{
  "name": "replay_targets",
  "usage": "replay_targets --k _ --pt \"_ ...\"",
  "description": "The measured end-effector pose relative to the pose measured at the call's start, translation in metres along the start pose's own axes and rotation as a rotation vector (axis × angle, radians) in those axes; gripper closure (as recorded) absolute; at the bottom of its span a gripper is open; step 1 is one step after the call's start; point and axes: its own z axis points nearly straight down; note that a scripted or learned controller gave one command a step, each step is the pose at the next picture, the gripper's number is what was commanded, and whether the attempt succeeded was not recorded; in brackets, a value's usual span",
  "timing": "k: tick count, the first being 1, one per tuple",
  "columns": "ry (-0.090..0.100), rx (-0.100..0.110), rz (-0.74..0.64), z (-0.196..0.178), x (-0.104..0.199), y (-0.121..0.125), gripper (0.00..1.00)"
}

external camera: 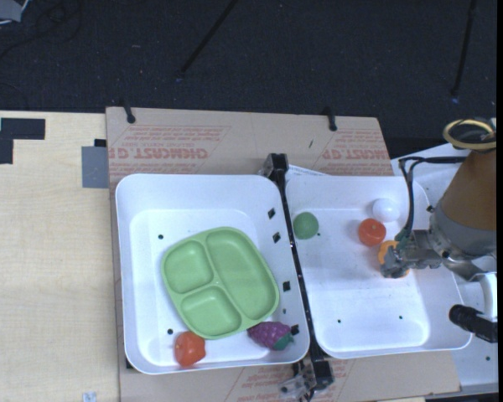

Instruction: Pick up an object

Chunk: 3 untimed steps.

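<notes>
Green divided plate [220,281] in left bin [142,199], claw [394,262] low in right bin [352,325], beside orange ball [370,232]

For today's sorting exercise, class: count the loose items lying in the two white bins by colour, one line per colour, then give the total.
Green: 2, the green divided plastic plate and the small green ball
Red or orange-red: 2, the red toy fruit and the orange-red ball
Purple: 1, the purple toy grape bunch
White: 1, the small white ball
Total: 6
</notes>
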Motion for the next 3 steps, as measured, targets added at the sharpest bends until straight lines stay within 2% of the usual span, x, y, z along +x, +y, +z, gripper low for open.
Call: replay_targets --k 1,2,3 --pt "0.000 0.001 0.001 -0.058 -0.002 -0.008 1.00" --pt "0.001 0.003 0.000 -0.074 -0.002 -0.008 1.00" --pt "0.004 0.007 -0.003 -0.069 0.057 -0.017 1.00"
